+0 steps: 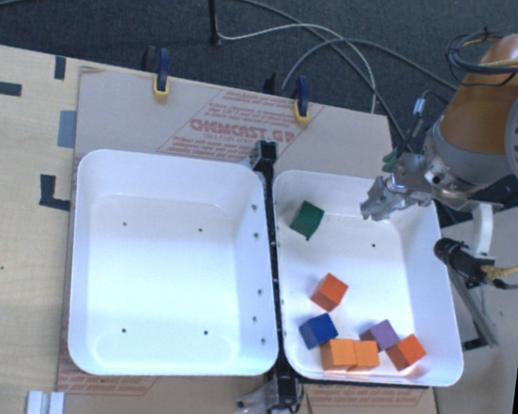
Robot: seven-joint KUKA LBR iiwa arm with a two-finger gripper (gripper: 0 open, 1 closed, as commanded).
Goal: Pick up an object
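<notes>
The end effector (380,203) hovers over the right bin (436,300); its state I cannot tell. Nearest, the green block (307,219) sits apart, likely light, rigid, best pinched across flat sides.

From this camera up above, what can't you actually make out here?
- Gripper, camera view: too small and blurred to read its fingers.
- Arm: cut off by the top and right edges.
- Purple block: partly hidden behind the orange blocks.
- Cardboard lettering: too blurred to read.
</notes>
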